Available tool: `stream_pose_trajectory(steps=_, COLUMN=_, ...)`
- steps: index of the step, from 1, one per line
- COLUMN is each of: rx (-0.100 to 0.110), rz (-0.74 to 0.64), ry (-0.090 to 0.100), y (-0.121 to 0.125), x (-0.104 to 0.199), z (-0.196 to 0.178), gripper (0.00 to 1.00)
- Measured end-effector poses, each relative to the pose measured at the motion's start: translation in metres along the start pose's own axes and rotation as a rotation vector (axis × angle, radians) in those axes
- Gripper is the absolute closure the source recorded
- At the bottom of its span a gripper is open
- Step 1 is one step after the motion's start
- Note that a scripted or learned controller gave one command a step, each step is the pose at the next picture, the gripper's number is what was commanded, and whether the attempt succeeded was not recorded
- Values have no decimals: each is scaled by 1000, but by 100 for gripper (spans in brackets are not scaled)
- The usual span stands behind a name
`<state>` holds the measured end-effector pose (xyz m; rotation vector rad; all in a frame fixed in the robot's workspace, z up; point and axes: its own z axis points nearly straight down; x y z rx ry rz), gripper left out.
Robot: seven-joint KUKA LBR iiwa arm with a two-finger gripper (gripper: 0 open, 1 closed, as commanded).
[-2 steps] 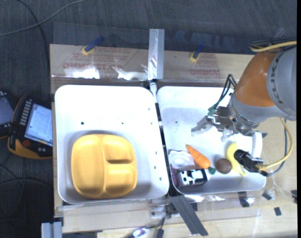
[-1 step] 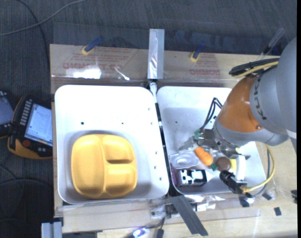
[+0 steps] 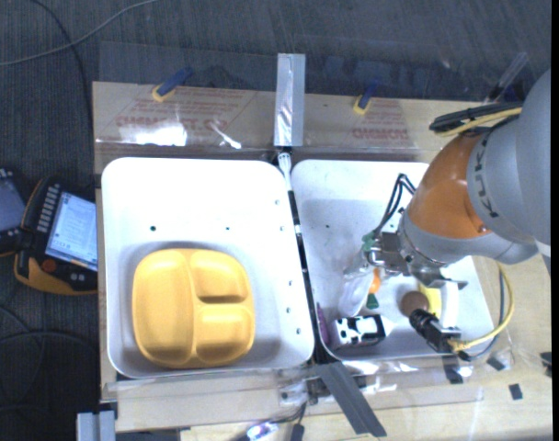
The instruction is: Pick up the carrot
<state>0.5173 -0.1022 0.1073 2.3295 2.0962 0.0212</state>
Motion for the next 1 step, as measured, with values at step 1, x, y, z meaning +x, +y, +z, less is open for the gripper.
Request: stream_pose_trajectory(steps=1, rx=18, rz=-21, ry=-8, y=50, x=49, z=-75, gripper=100)
